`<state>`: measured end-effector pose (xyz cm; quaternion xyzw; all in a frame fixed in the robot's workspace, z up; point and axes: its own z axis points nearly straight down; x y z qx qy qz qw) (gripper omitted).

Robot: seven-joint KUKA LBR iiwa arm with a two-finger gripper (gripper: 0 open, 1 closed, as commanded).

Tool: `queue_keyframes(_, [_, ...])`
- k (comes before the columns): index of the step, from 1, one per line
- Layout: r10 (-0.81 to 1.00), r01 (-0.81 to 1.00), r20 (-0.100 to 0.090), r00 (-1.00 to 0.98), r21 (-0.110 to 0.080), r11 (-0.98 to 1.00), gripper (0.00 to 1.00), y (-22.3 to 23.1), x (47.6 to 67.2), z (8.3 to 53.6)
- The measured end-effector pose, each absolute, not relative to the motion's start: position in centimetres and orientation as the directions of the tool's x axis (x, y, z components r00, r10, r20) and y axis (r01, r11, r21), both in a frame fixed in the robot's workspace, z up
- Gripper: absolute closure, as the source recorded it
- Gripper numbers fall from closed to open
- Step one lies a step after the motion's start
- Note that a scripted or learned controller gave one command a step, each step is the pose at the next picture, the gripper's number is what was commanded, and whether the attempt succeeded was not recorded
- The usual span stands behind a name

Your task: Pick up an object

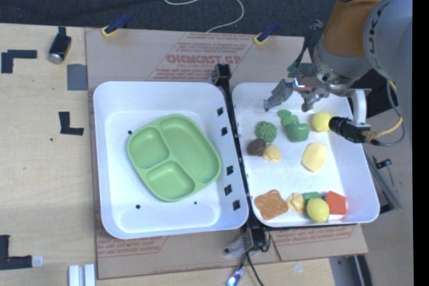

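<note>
Yellow ball [318, 209] front; gripper [292, 102] open above green toy [293, 125].

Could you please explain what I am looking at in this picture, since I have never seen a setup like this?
This is one camera fixed above a bench, looking down at a slant. The grey and orange machine on the right is a robot arm. Its claw, fingers spread open and holding nothing, hangs over the right white bin. That bin holds small toy foods, such as a green broccoli, a yellow lemon and a brown toast slice. The left white bin holds a green divided tray.
</note>
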<state>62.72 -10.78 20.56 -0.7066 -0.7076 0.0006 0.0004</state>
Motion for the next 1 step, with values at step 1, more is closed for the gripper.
queue_keyframes(1, [1.0,1.0,-0.001,-0.003,-0.004,0.003,0.0,-9.57,62.25,7.83])
